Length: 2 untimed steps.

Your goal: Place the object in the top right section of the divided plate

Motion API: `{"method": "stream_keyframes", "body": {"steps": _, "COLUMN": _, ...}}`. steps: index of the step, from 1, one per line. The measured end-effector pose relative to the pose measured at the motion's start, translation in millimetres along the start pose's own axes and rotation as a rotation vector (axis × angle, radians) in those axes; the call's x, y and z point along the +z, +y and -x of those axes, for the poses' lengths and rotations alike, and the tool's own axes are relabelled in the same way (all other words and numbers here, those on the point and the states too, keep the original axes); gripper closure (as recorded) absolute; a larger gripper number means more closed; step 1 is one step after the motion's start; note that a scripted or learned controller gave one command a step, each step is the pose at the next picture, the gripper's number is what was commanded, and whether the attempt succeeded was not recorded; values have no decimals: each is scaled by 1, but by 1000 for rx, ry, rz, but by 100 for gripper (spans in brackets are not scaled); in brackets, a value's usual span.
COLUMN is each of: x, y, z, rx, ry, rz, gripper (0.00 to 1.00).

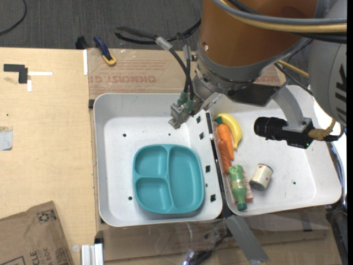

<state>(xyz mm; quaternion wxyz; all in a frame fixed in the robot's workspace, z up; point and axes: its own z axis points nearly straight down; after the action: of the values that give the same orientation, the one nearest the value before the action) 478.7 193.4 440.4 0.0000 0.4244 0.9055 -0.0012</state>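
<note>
The gripper point(177, 116) hangs over the left bin point(110, 148), above the teal divided plate point(168, 179); whether it holds anything cannot be told. The carrot point(224, 139), likely the object, lies in the right bin at the gripper's 4 o'clock, long axis running 12 to 6.
</note>
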Motion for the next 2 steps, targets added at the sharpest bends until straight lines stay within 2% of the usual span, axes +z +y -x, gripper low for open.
{"method": "stream_keyframes", "body": {"steps": 1, "x": 0, "y": 0, "z": 0, "rx": 0, "ry": 0, "rz": 0, "gripper": 0}}
{"method": "stream_keyframes", "body": {"steps": 2, "x": -8, "y": 1, "z": 1, "rx": -1, "ry": -1, "rz": -2, "gripper": 100}}
